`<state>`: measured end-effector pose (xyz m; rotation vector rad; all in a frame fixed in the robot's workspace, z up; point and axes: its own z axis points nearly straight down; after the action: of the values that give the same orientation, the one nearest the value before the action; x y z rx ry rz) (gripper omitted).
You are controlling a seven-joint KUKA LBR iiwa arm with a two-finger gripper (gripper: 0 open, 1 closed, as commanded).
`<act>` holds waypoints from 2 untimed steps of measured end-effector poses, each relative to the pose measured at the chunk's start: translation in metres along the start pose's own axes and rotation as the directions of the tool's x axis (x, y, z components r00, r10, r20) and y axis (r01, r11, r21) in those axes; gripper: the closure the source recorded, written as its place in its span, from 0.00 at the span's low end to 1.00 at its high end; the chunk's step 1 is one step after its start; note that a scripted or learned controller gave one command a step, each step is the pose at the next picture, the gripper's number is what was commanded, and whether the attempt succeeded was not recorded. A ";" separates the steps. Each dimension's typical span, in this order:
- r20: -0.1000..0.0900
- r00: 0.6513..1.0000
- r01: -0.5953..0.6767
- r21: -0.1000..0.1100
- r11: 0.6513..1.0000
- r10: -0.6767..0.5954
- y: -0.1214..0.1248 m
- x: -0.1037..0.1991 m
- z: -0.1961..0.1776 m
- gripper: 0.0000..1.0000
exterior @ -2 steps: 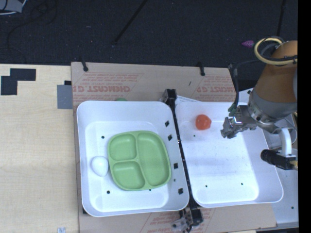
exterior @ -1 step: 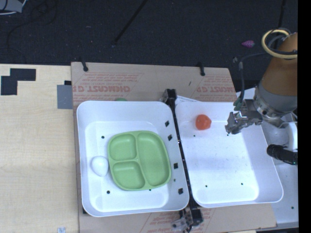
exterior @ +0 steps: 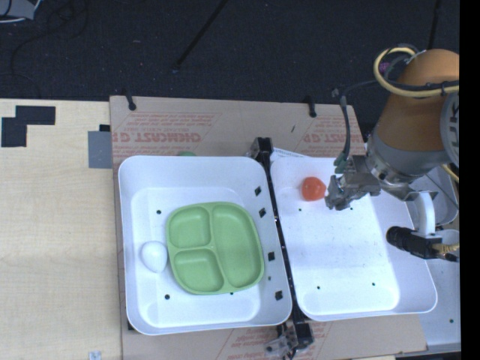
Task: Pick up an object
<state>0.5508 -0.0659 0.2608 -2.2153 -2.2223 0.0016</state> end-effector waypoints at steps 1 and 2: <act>0.001 1.000 0.000 0.001 1.000 0.000 -0.001 0.046 0.010 1.00; 0.001 1.000 0.000 0.003 1.000 0.000 -0.017 0.092 0.027 1.00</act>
<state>0.5333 0.0261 0.2337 -2.2145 -2.2212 0.0053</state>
